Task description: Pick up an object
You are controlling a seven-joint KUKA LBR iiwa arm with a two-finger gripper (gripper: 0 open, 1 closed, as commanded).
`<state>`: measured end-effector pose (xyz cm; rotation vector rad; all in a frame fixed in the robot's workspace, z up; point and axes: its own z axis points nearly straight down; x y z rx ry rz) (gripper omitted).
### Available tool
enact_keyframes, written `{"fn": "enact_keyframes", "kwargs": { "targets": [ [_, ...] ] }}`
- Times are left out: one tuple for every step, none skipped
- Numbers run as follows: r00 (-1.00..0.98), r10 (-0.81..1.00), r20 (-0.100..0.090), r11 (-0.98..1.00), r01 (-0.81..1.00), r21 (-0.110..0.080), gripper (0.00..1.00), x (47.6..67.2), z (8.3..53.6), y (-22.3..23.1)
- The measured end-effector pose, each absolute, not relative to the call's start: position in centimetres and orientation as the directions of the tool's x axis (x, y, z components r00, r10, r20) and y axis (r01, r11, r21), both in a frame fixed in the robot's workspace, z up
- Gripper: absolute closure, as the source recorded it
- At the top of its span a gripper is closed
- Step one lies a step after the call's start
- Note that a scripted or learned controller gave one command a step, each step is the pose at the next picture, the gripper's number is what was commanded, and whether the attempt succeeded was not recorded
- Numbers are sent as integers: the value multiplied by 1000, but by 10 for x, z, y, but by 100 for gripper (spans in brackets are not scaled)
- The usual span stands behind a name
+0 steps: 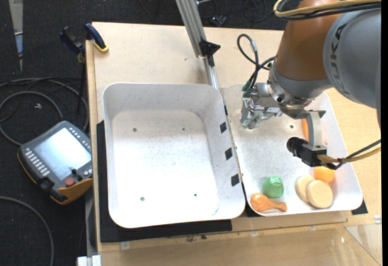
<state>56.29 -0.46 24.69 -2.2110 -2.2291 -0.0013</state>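
So, two white bins side by side on the bench [151, 53]. The left bin [157, 156] is the bigger-looking one from this angle, just bare white floor with dark specks on it. The right bin [270, 152] is where all the stuff is, and it's all bunched along the near edge: a green ball [273, 186], and just beside it, a bit closer to the rim, an orange gourd-shaped piece [267, 202]. Over toward the near right corner sit two cream round pieces [314, 192], touching each other, with a small orange ball [325, 174] tucked right behind them.

The arm [357, 53] comes in from the right, and the gripper [248, 120] hangs over the far left part of the right bin, close to the wall it shares with the left bin. It's well apart from the pickable things. Honestly can't tell if the gripper is open or closed from up here, too small and cluttered.
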Motion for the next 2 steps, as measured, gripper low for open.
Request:
{"fn": "enact_keyframes", "kwargs": {
  "targets": [
    [-8, 1000, 1, 8, 1000, -3, 100, 545, 244, 44],
    [-8, 1000, 1, 8, 1000, -3, 100, 537, 233, 92]
  ]
}}
